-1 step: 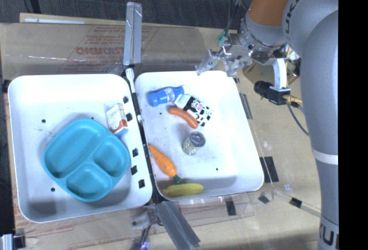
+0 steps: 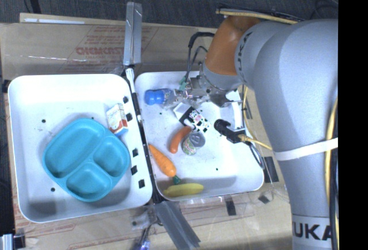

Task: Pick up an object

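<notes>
my gripper is down at the far end of the right bin, low among the things there. i can't tell from this angle if it is wide or narrow, since the wrist and its own metal parts cover it. nothing is visibly held, so i count no grasp.

nearest things: a blue object just beside the gripper toward the divider, and a black-and-white box just beside it toward the near side. whether the gripper touches either one i can't tell. farther toward the near side are an orange sausage-shaped piece and a small can, touching or nearly so. a carrot lies by the divider, and a yellow banana lies along the near wall.

the left bin has a blue divided plate and a small red-and-white carton, both well apart from my gripper.

progress, my judgement: the reach into the bin looks done, and the gripper is at picking height near two candidates. the grasp itself is unconfirmed, and everything looks to be resting on a bin floor. left to do: close on one thing, likely the blue object or the box, and lift it clear. task not complete.
</notes>
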### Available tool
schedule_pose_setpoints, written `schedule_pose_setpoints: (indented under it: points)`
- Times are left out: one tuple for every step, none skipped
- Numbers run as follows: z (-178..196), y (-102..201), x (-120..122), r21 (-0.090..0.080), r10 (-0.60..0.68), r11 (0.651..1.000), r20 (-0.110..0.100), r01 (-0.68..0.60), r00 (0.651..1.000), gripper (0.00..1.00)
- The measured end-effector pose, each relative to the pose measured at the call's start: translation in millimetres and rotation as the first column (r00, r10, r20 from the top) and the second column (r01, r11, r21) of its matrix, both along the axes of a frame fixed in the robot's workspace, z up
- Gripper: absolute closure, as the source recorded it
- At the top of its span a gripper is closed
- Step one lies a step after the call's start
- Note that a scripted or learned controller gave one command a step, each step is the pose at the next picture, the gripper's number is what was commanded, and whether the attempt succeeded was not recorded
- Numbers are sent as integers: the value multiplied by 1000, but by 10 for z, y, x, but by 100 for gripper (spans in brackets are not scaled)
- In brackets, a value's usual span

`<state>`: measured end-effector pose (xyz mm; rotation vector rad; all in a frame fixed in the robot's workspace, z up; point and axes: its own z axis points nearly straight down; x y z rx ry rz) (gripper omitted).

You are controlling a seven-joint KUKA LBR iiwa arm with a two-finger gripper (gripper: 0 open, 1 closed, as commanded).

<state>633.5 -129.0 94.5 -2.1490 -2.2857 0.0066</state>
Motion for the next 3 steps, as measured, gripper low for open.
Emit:
schedule_pose_setpoints:
  points:
    - [-31, -56, -1034, 1, -20, 1000, 2, 20, 1000, 0]
    - [74, -55, -1023, 1, -15, 1000, 3, 15, 1000, 100]
    - [1225, 59, -644, 0, 119, 993, 5, -119, 993, 100]
